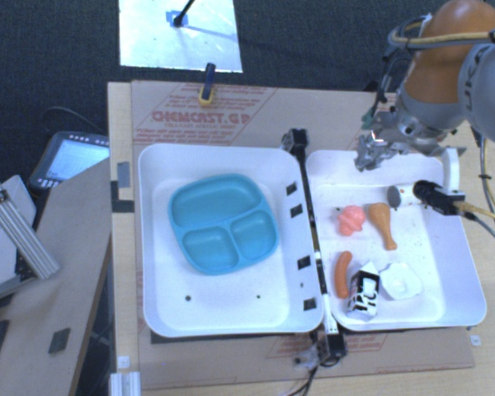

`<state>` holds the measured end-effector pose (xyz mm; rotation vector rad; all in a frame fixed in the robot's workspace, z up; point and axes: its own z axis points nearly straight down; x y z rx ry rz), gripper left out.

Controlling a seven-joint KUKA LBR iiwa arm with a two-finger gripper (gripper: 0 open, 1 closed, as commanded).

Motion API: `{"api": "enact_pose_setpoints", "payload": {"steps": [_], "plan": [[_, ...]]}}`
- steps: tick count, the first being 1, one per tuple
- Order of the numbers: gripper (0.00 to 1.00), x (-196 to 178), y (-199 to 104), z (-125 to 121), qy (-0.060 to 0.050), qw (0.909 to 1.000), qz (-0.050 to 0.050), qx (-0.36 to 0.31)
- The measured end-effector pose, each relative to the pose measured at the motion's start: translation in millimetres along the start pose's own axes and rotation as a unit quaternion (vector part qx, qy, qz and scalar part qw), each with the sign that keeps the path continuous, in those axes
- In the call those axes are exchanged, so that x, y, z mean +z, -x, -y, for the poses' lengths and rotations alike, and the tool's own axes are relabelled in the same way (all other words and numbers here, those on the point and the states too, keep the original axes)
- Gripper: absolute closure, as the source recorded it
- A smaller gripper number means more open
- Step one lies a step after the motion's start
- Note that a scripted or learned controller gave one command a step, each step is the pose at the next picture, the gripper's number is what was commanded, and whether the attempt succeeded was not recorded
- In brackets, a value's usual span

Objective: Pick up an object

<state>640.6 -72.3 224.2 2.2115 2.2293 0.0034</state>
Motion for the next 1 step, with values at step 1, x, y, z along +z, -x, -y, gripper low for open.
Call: {"api": "enact_pose_setpoints", "payload": {"steps": [1], "plan": [[1.0, 0.5, -55.9, 18.9, -0.001, 1.0, -0.001, -0.001]]}}
